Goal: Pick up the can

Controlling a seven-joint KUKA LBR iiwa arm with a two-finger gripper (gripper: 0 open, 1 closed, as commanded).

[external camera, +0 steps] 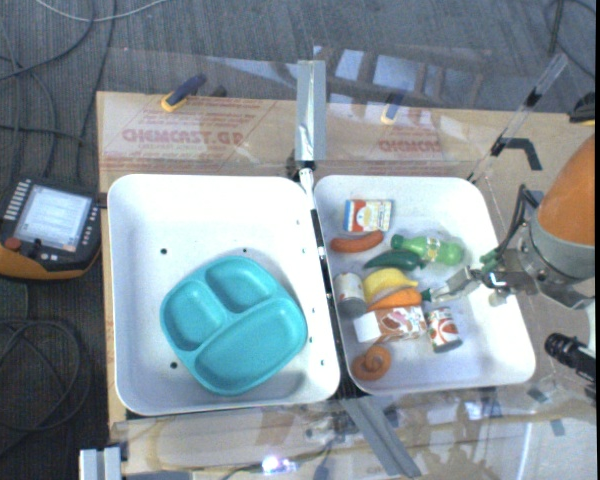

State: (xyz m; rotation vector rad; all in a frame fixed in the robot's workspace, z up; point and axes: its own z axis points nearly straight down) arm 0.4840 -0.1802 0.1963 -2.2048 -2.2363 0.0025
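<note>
Presently the can [348, 288], a small silver-grey cylinder, lies at the left side of the right bin [500, 368], close against the wall that this bin shares with its neighbour. It sits just beside the left end of a yellow banana [388, 282], with a small white cup-like item [366, 327] directly below it.

The gripper [460, 283] is over the right half of the same bin, reaching in from the right, well apart from the can, with the banana and a carrot [398, 299] lying between the two. Nothing is seen between its fingers; how far they stand apart cannot be told from this view.

The right bin also holds a small red-and-white box [367, 214] near its top, a sausage [357, 242] under it, a green bottle [432, 248] and a dark green vegetable [394, 261] at centre, two small printed cartons [420, 326] below the carrot, and a brown doughnut-shaped item [372, 363] near the lower edge.

The left bin [140, 218] holds one thing: a teal divided plate [234, 323] with three compartments, lying flat in the lower right part.
</note>
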